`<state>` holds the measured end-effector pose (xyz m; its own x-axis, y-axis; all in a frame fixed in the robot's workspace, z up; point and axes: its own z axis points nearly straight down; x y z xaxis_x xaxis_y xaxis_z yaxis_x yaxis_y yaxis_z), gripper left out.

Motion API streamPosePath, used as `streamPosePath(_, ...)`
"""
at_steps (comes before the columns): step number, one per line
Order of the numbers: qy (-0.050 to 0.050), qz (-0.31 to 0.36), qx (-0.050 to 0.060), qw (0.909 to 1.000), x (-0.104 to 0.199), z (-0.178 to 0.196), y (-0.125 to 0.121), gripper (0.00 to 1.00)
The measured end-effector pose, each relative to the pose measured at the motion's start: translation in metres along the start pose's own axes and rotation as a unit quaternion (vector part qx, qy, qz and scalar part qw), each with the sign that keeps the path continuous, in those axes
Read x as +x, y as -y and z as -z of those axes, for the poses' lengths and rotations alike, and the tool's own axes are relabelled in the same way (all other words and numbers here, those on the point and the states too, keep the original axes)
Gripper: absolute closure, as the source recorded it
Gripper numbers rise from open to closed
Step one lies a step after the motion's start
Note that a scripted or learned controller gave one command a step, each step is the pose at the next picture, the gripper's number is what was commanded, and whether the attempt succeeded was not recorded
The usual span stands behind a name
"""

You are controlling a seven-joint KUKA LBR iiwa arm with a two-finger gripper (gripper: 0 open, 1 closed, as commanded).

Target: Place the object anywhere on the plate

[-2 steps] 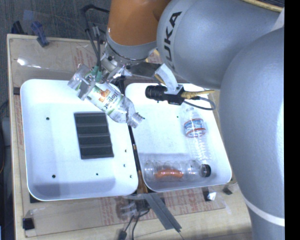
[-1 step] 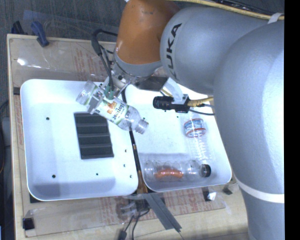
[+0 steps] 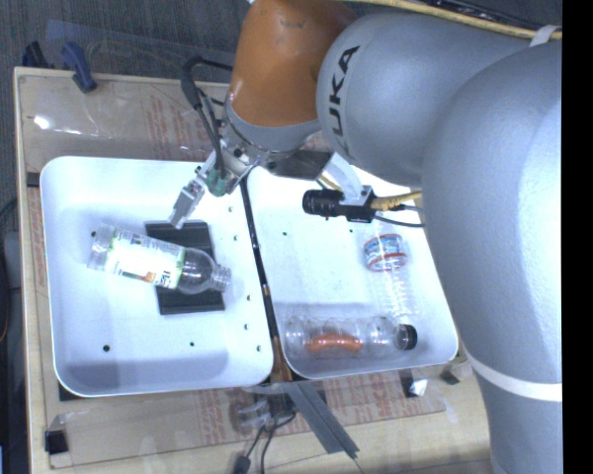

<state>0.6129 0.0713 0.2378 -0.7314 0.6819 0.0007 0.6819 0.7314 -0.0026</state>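
Bottle (image 3: pixel 153 260) lies on its side in the left bin (image 3: pixel 79 354), just below and slightly left of the fingers (image 3: pixel 186 205), not touching them. It is clear plastic with a white and green label, its neck pointing lower right. It rests across the plate (image 3: pixel 193 299), a dark flat square on the bin floor; the plate's upper edge sits directly beneath the fingertips, its lower part extends past the bottle.

Gripper (image 3: pixel 183 215) hangs over the left bin near its right wall, tilted down-left from the orange band (image 3: pixel 277 57). Nothing is seen between the fingers. Whether they stand apart or together cannot be told at this angle.

Right of the fingers, across the divider, the right bin (image 3: pixel 306 255) holds two further clear bottles: one upright-lying with a red and blue label (image 3: pixel 387 255), well right of the fingers; one along the lower wall with orange contents (image 3: pixel 341 342), below and right of them.
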Motion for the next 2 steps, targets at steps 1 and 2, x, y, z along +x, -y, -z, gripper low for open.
streamPosePath(1, 0.0, 0.067, 0.0, 0.9977, 0.046, -0.057, -0.03, 0.0)
streamPosePath(2, 0.0, 0.195, 0.0, 0.9808, 0.073, -0.052, -0.005, 0.0)
